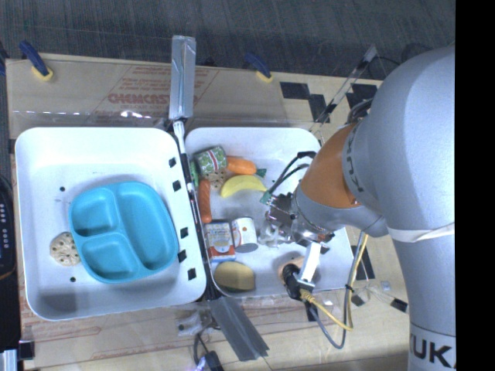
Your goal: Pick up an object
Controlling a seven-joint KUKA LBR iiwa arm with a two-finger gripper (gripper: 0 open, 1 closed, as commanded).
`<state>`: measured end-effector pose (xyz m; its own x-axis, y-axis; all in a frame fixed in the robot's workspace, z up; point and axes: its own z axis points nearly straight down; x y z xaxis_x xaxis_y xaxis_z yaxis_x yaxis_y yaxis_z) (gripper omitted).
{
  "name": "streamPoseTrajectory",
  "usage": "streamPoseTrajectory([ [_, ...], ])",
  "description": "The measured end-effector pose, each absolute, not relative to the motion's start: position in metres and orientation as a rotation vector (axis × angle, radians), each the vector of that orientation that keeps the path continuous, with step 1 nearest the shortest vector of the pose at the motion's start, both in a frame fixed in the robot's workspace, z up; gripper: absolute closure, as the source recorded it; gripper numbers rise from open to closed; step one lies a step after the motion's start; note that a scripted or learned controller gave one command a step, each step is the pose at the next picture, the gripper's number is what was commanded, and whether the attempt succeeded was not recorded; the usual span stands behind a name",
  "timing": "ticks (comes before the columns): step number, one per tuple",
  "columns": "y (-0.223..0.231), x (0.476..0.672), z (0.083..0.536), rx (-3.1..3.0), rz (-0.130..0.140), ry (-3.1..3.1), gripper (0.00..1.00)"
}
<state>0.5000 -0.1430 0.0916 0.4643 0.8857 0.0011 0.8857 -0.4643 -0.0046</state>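
My gripper [272, 230] reaches down into the right bin [298, 139], just right of a small white can [245, 234]. The arm's wrist covers much of it. Around it lie a yellow banana [243, 185], an orange carrot [241, 165], a green-labelled can [209, 161], a long orange stick [204, 201], a red-and-white packet [220, 239] and a brownish potato [234, 277]. Nothing shows between the fingers.
The left bin [31, 207] holds a blue divided plate [122, 230] and a round cookie [65, 248] at its left. A metal divider [182, 76] separates the bins. Cables [332, 315] hang from the wrist over the right bin's front edge.
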Motion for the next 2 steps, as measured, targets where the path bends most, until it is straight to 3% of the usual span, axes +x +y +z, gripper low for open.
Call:
streamPoseTrajectory([
  [1,-0.116,0.476,0.092,-2.887,0.002,-1.243,1.00],
  [2,-0.166,0.477,0.092,-3.121,0.002,-0.329,1.00],
])
